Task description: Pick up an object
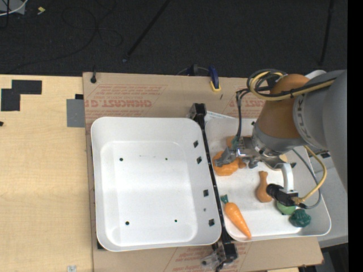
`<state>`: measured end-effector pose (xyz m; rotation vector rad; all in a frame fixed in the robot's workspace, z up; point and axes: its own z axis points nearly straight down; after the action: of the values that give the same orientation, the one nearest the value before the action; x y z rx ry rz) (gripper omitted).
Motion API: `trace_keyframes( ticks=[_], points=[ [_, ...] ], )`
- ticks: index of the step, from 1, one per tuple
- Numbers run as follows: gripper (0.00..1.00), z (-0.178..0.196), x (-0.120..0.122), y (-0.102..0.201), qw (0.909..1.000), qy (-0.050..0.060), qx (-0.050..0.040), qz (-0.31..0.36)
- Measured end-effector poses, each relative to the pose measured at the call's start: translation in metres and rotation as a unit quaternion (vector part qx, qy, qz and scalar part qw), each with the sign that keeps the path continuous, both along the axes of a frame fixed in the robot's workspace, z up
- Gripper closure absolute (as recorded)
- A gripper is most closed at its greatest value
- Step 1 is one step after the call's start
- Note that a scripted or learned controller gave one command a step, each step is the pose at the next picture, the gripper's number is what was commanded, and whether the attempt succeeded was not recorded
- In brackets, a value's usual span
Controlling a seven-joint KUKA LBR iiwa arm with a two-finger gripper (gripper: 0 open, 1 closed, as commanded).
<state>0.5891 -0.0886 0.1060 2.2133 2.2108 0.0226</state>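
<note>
- The tool of the grey arm with the orange band is being seen low in the right-hand shallow white plastic bin, at that bin's far left part, close to the black divider clips between the two bins.
- Whether the tool is spread or pressed together cannot be told; the wrist and cables are covering much of it, and nothing is being shown clearly pinched.
- A small orange lumpy toy piece is lying just beside the tool, on its near-left side, touching or almost touching it; which of the two cannot be told.
- This piece is judged to be the thing being aimed at, since it is lying nearest the tool.
- Its long axis is running roughly left to right, across the bin.
- An orange plastic carrot with a green top is lying well nearer, along the bin's left wall, its long axis slanting from far-left to near-right.
- A tan drumstick-shaped toy is lying to the near right of the tool, under the arm.
- A dark green knobbly toy is resting by the near right corner.
- The left-hand white bin is lying well apart from the tool.
</note>
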Motion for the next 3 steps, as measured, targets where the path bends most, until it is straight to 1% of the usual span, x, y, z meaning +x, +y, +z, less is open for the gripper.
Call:
trace_keyframes(
  ticks=[1, 2, 3],
  points=[
    [0.0, -0.019, -0.061, 0.002, 0.9999, 0.014, 0.0008, 0.0],
    [0.0, -0.018, 0.026, -0.02, 1.0, 0.008, -0.0014, 0.002],
    [1.0, -0.009, 0.022, -0.02, 0.9999, 0.012, 0.0003, 0.001]
  ],
)
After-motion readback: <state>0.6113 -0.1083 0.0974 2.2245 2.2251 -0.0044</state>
